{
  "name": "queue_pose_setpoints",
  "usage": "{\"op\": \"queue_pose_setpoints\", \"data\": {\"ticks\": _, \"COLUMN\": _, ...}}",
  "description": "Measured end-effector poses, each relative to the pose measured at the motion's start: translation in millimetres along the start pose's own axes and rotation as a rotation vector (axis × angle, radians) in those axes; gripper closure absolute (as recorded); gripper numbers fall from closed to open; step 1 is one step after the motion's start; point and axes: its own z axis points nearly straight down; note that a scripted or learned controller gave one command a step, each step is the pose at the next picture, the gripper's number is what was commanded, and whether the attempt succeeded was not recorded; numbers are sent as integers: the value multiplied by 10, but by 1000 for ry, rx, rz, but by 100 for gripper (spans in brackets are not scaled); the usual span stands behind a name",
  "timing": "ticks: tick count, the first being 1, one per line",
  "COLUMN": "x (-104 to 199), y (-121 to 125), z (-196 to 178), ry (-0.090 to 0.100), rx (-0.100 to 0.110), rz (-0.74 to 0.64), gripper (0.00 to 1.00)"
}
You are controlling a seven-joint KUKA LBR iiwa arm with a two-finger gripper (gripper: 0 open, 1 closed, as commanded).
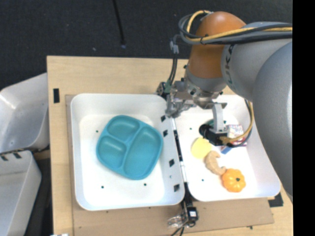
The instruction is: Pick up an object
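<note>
Presently the tool (174, 104) hangs over the rear left corner of the right bin (197, 191), hard by the wall shared with the left bin (76, 132). Its opening: cannot tell. Nothing seen held.

Candidates cluster nearer the front: yellow piece (201, 148), tan lump (212, 162), orange pumpkin (233, 180). My judgement: go for the pumpkin at the cluster's end, descending straight.

Arm enters from the right, wrist bent steeply down.

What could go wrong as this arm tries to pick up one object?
1. The yellow piece, tan piece and orange pumpkin lie bunched in the right bin, so a grasp may nudge a neighbour away.
2. The gripper hangs close to the rims between the bins and could catch them on descent.
</note>
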Motion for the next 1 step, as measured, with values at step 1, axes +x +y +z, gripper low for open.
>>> {"op": "queue_pose_setpoints", "data": {"ticks": 1, "x": 436, "y": -134, "z": -44, "ry": 0, "rx": 0, "rz": 1, "gripper": 100}}
